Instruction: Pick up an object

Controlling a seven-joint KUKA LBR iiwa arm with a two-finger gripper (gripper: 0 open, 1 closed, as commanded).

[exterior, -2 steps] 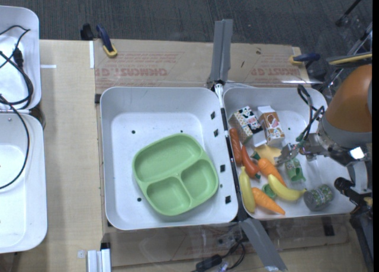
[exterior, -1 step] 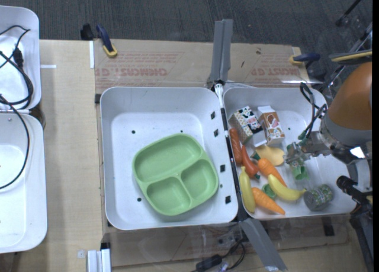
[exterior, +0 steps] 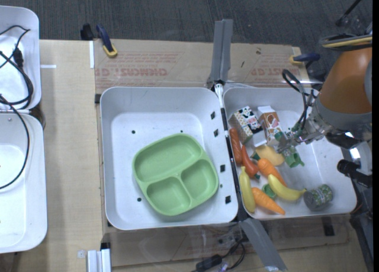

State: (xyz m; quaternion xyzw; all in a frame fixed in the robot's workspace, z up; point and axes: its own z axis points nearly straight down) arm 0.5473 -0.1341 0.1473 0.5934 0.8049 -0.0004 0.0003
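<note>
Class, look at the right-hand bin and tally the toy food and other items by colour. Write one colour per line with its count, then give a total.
Orange: 4, e.g. carrot
Yellow: 3, e.g. banana
White printed cartons: 2, e.g. carton
Grey-green: 1, ball
Green: 1, small piece, partly hidden by the gripper
Total: 11, as far as the pile shows

You can't tell the gripper's [exterior: 288,144] finger state; the arm [exterior: 346,81] is cut off at the right edge.

Robotics lab: pale wooden bench [exterior: 65,146] at frame centre bearing two shallow white plastic bins [exterior: 112,146], clamps, loose black cables [exterior: 15,69] upper left.
</note>
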